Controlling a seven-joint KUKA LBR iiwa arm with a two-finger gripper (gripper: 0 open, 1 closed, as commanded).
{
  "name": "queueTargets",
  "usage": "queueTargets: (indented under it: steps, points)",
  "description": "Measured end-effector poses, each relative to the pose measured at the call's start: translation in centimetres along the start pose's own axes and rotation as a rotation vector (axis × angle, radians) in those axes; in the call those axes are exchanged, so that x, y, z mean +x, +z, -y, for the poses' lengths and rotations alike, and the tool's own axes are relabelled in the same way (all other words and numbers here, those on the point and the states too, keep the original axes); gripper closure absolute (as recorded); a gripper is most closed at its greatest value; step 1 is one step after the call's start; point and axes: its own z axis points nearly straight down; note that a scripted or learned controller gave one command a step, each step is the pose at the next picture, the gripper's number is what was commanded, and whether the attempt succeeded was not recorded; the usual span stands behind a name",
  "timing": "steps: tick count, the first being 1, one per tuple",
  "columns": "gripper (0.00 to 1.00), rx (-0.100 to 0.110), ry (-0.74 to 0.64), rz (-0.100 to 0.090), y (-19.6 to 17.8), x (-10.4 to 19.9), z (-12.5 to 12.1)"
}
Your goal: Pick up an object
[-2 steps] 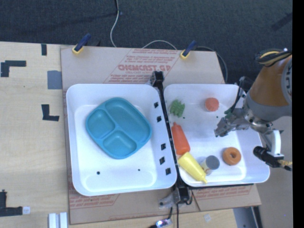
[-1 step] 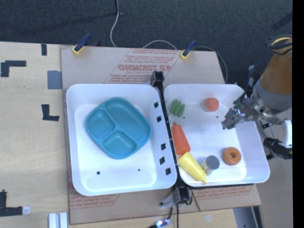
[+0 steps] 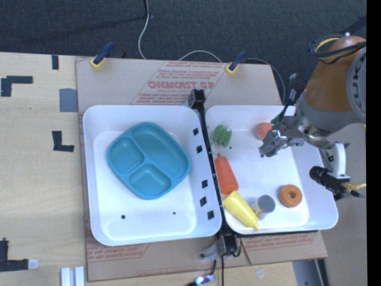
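Yellow corn-shaped toy (image 3: 241, 209) is recorded at the near edge of the right bin (image 3: 309, 219), lying aslant against the divider, with a small grey disc (image 3: 265, 204) just beside its right end. An orange doughnut-shaped ring (image 3: 290, 195) is placed near the disc, toward the bin's right wall. An orange carrot-like piece (image 3: 225, 174) is laid along the divider, its lower end touching the yellow toy. A green leafy toy (image 3: 222, 134) is set beyond the carrot, apart from it. A small orange-red round object (image 3: 264, 130) is found near the far right of the bin, just beside the gripper (image 3: 271, 145), which is held low over the bin floor on the grey arm (image 3: 333, 94) with its orange band. Whether the claw is spread or pressed together cannot be told; nothing is seen between its fingers. A blue compartment plate (image 3: 149, 159) is listed in the left bin (image 3: 95, 177), lying flat near its centre.
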Motion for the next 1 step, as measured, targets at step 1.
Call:
queueTargets:
  steps: [1]
  points:
    - [1.0,0.002,0.002,0.001,0.33,4.41,-0.61]
